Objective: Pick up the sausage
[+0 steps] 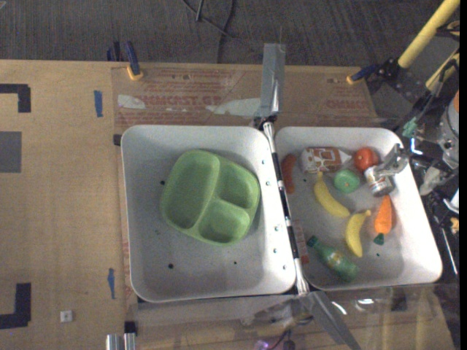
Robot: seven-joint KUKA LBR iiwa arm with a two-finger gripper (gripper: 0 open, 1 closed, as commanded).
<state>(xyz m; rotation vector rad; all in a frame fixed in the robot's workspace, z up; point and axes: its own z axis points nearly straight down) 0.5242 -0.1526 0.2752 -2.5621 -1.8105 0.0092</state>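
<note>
Camera view: two white bins sat side by side on the cardboard-covered surface point(58, 195). The left bin point(146, 268) held a green divided plate point(211, 195), lying tilted relative to the bin walls.

The right bin point(416, 261) held the toy food. The sausage point(290, 173), reddish-brown, lay against the bin's left wall near the far left corner, long axis running roughly along that wall. Just right of it lay a small white carton point(325, 159). A green round item point(347, 180) sat next to the carton, and an orange-red tomato-like piece point(365, 157) lay just beyond it near the far wall. Two yellow bananas lay mid-bin: one point(330, 198) angled below the carton, the other point(355, 232) nearer the front. A carrot point(384, 219) lay right of the second banana. A green bottle point(333, 258) lay on its side near the front wall.

The gripper point(383, 175) was over the right bin's far right part, just beside the green round item and the tomato-like piece, well apart from the sausage. Whether it was open or closed could not be told; nothing visibly held
</note>
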